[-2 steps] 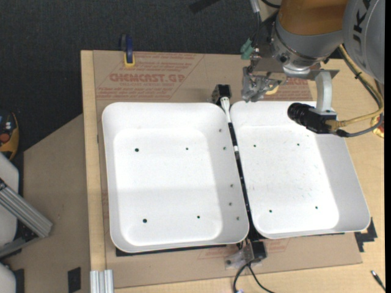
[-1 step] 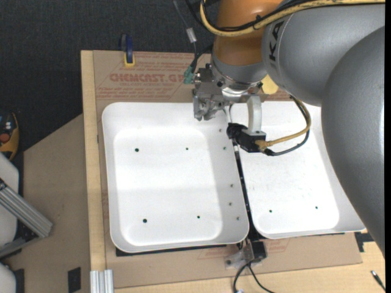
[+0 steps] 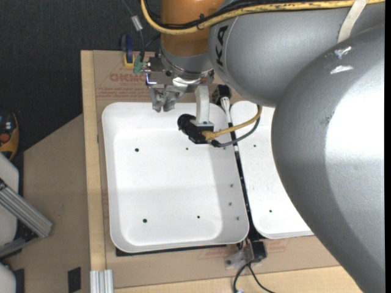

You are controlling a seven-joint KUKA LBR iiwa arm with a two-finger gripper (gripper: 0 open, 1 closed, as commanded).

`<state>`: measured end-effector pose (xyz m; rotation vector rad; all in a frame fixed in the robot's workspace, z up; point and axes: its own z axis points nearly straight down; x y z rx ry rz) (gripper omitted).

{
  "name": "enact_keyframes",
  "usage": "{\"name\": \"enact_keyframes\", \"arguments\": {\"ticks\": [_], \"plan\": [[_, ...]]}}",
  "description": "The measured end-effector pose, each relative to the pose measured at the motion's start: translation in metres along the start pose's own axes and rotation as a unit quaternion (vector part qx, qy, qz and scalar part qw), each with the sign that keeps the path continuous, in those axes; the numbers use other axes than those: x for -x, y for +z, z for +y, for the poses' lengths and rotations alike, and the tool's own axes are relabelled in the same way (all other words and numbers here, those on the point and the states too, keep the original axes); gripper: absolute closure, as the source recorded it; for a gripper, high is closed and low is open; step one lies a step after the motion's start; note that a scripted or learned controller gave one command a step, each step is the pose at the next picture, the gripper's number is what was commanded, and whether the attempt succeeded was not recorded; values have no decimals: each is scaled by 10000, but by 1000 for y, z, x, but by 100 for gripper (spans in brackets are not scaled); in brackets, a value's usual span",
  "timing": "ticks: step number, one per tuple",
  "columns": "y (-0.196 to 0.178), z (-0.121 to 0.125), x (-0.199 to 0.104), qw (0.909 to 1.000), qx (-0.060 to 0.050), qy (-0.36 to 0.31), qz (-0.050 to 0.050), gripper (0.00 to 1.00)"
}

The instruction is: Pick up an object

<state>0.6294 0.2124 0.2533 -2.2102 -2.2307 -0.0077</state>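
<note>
No loose object shows anywhere in the left bin (image 3: pixel 122 163), bare white floor apart from small dark dots. The gripper (image 3: pixel 164 105) hangs over its far rim, empty, claw narrow. The risk: it plunges on nothing, or strikes the rim. The right bin (image 3: pixel 275 218) sits largely hidden under the arm (image 3: pixel 305 102).

Arm (image 3: pixel 317 72) grey w/ orange band (image 3: pixel 189 11), yellow cable (image 3: pixel 244 8) across it. Below jaws: white bin (image 3: pixel 122 182) w/ small dark dots. Desk (image 3: pixel 91 163) tan, red print behind jaws.
</note>
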Motion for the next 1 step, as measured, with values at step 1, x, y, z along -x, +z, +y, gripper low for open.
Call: {"name": "enact_keyframes", "arguments": {"ticks": [1], "plan": [[-55,6,38,10000,16,59,-18,100]]}}
